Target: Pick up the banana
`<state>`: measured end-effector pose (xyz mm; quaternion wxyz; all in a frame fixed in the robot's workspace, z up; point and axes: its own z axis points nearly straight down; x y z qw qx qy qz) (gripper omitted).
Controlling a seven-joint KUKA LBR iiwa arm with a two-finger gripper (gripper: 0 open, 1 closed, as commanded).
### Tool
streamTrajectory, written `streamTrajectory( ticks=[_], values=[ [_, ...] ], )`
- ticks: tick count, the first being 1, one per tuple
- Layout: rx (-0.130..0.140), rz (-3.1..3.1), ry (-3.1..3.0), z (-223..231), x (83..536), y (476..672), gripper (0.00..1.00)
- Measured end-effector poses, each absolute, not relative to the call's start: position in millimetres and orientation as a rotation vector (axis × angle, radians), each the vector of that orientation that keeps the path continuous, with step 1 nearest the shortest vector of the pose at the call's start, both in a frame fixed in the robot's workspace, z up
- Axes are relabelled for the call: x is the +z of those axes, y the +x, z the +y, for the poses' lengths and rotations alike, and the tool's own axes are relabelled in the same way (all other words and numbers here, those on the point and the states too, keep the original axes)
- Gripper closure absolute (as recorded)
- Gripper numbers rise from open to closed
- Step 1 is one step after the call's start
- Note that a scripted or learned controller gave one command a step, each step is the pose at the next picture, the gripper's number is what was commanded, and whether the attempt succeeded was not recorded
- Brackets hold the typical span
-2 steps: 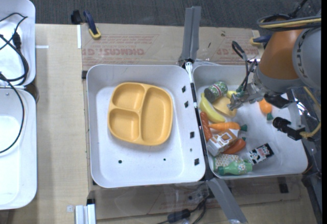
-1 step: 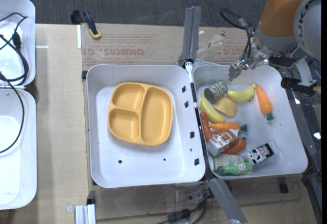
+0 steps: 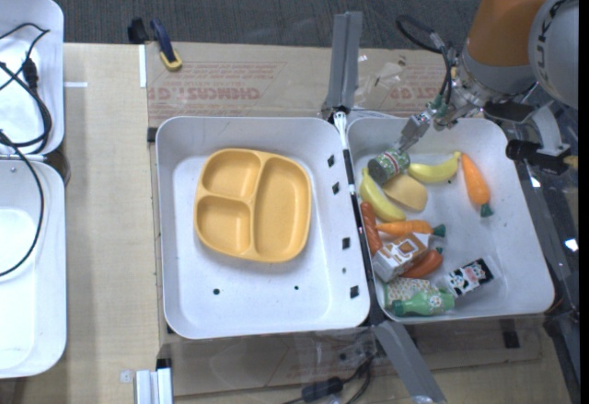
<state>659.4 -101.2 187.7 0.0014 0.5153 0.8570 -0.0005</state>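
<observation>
Banana [image 3: 434,169] lies in right white bin [image 3: 525,236] on wooden bench [image 3: 106,209]; jaws' state unclear.

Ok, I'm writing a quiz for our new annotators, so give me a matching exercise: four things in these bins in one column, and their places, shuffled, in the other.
Things:
1. yellow divided plate
2. lone carrot
3. black-and-white milk carton
4. end effector

Places:
A. far right of the right bin, beside a banana
B. near right corner of the right bin
C. middle of the left bin
D. over the right bin's far left part

Pairs: 1-C, 2-A, 3-B, 4-D
</observation>
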Motion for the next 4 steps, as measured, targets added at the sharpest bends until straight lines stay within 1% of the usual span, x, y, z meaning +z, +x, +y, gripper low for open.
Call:
streamTrajectory(
  ticks=[1,2,3,4],
  values=[
    [-0.003,2.674,1.648,-138.3,114.6,635.2,0.0],
    [-0.001,2.69,1.622,-146.9,91.8,591.4,0.0],
    [0.001,2.685,1.625,-148.1,101.6,592.0,1.0],
    [0.001,2.685,1.625,-148.0,101.5,592.0,0.0]
  ],
)
